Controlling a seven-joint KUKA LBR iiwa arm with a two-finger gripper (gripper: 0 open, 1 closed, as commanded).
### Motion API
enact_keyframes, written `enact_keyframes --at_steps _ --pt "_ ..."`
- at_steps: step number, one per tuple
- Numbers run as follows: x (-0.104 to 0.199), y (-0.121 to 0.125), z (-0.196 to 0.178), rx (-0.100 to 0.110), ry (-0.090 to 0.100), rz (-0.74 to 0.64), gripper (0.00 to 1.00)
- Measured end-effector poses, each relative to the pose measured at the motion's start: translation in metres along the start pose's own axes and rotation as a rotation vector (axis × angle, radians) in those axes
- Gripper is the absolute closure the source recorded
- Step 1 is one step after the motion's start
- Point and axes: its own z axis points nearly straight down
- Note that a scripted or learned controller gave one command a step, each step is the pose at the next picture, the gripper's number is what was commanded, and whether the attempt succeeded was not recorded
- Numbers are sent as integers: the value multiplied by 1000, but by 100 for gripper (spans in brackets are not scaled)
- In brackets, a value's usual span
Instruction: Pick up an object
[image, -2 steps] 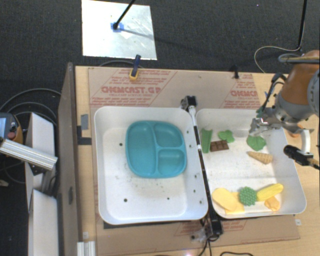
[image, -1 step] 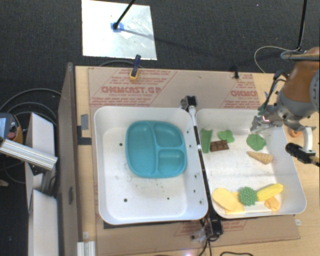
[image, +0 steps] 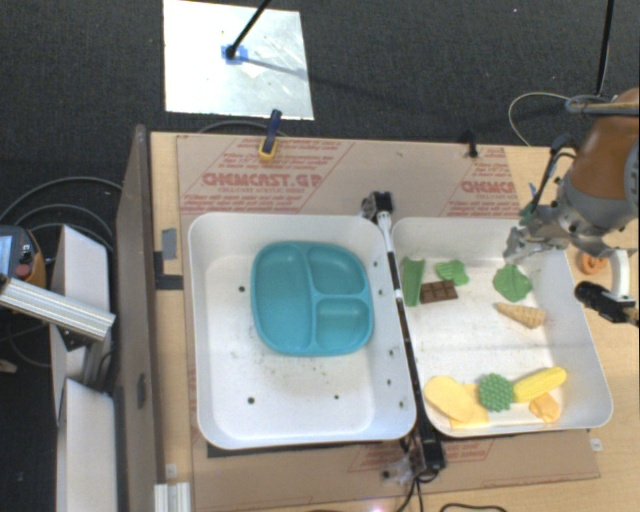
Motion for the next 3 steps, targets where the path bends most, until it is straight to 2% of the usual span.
enact_keyframes --at_steps 3 --pt "1 4 -33 -12 0 -8 100"
